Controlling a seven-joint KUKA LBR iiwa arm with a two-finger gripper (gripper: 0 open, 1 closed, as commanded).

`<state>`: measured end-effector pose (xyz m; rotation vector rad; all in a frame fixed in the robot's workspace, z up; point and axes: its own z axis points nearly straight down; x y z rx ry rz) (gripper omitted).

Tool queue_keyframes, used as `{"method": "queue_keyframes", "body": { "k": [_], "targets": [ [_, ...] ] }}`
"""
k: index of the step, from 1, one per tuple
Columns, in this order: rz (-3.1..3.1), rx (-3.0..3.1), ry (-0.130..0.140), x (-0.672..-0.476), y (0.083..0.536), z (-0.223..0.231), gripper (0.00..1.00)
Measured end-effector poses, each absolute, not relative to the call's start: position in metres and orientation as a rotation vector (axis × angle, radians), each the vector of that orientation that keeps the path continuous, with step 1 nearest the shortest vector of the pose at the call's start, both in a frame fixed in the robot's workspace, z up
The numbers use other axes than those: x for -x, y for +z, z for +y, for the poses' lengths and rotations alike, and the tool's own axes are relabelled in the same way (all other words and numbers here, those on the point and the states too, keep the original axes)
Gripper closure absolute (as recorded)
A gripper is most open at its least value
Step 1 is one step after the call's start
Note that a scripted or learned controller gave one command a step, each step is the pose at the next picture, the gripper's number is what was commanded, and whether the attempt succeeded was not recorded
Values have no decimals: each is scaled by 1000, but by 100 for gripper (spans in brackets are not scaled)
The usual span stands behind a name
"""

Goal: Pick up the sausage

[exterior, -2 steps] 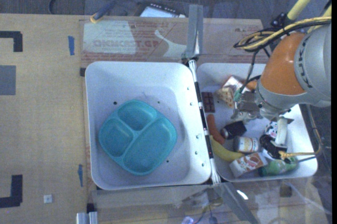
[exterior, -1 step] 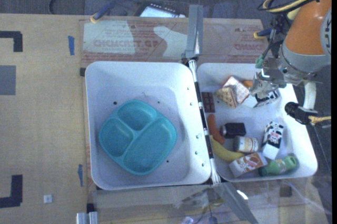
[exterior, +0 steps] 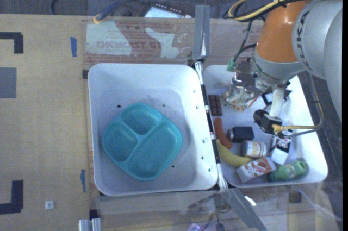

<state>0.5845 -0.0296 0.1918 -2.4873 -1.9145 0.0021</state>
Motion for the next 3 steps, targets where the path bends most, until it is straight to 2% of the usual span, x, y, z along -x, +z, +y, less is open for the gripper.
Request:
{"method": "queue_keyframes", "body": {
  "k": [1,2,3],
  "targets": [
    [-1613,2692,5,-552,184,41,100],
    [-1555,2726,6,-479,225,141,100],
    [-1537,2740,2,-479,254,134,100]
  ]
}}
